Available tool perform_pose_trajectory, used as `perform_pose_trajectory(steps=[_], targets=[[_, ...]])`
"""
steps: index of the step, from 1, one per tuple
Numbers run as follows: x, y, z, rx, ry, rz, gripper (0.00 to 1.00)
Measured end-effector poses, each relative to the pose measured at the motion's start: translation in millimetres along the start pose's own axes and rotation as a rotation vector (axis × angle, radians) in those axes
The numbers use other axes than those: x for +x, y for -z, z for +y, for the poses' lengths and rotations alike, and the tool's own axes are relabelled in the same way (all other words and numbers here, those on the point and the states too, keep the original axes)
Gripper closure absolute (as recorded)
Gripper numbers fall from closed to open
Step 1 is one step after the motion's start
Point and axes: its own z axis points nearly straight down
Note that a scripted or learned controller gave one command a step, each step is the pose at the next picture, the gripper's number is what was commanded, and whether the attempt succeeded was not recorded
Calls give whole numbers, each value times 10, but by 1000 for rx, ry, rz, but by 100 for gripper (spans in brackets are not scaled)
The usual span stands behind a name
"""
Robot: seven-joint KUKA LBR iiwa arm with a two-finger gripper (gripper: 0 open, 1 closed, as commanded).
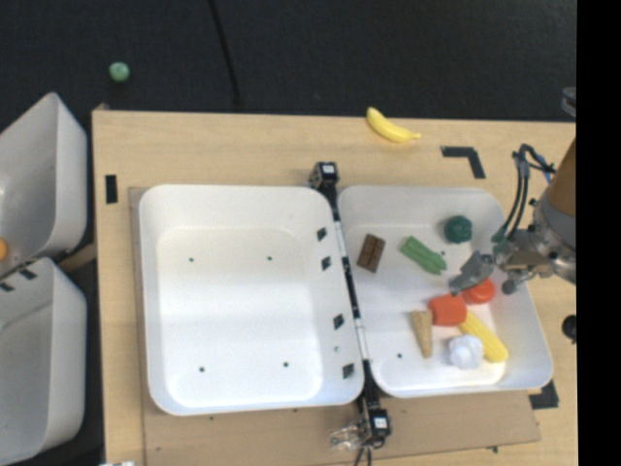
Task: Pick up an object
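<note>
The right bin (388, 207) holds several small toys: a brown block (371, 251), a green ridged piece (423, 254), a dark green ball (458, 228), an orange-red block (447, 310), a tan cone (423, 332), a yellow corn cob (485, 337) and a white lump (464, 353). My gripper (482, 274) reaches in from the right and hangs low over the bin's right side, just above the orange-red block. A small red piece (480, 292) lies right under its fingers. I cannot make out whether anything sits between them.
The left bin (233, 299) lies beside the right one, with a black clip (324, 174) at the top of their shared edge. A yellow banana (391, 127) lies on the bench behind the bins. White containers (34, 260) stand at far left.
</note>
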Motion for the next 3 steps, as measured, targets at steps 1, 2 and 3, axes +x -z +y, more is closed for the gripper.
perform_pose_trajectory(steps=[1,2,3], targets=[[326,-1319,-185,11,-1,5,0],[285,-1132,-128,-8,-11,-2,100],[986,-486,600,-12,10,1,100]])
